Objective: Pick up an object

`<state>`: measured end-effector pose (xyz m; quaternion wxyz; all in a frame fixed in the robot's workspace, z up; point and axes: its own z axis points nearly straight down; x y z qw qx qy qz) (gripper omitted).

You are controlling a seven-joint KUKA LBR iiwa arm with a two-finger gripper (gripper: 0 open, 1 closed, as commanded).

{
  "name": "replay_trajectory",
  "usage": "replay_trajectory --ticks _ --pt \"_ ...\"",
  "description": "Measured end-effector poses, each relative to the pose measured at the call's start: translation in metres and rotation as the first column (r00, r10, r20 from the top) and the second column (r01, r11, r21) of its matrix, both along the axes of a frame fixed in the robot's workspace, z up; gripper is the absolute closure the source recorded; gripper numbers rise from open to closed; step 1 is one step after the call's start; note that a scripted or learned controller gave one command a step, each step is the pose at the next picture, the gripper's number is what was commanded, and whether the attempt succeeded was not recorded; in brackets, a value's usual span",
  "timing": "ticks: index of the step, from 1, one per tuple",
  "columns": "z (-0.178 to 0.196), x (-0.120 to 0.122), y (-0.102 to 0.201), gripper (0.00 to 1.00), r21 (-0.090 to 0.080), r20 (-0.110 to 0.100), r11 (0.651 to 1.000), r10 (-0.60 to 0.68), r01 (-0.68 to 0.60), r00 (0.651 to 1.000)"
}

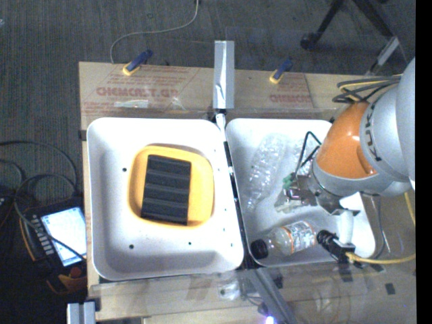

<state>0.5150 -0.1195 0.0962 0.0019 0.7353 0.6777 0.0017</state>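
The camera view looks down at a slant on two shallow white bins set side by side on a cardboard-covered bench. The left bin (108,248) holds a single thing: a yellow pad with a black ribbed top (171,187), lying flat near the middle, a little skewed, with bare bin floor all round it.

The right bin (236,181) is the busier one. A crumpled clear plastic bottle (264,167) lies along its left half, close to the wall shared with the other bin. A second clear bottle with a dark cap (287,238) lies on its side along the near edge, cap pointing toward the left corner. Both are pressed toward the bin's sides, which probably leaves little room for fingers to get around them.

The arm (378,140) reaches in from the right, its orange band over the right bin's far side, and the wrist hangs low over the bin floor between the two bottles. The gripper (294,196) sits just above the capped bottle and beside the crumpled one. Its tip is a small dark cluster of metal and wire here, too tangled to tell how far apart it stands or whether it has hold of anything. Nothing is visibly lifted, so the pick appears not yet made, and the capped bottle looks like the nearest candidate.
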Motion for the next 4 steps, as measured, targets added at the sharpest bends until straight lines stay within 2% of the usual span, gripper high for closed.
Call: replay_trajectory --ticks 1,2,3,4 --pt "0.062 0.064 -0.089 0.0 -0.003 -0.005 0.995 0.104 -0.104 0.995" --pt "0.118 -0.005 -0.004 0.0 0.0 -0.007 0.981 0.195 -0.195 0.981" --pt "0.096 -0.031 -0.009 0.0 0.0 -0.006 0.941 0.337 -0.337 0.941" --pt "0.022 0.054 -0.028 0.0 0.003 -0.007 0.944 0.33 -0.33 0.944"
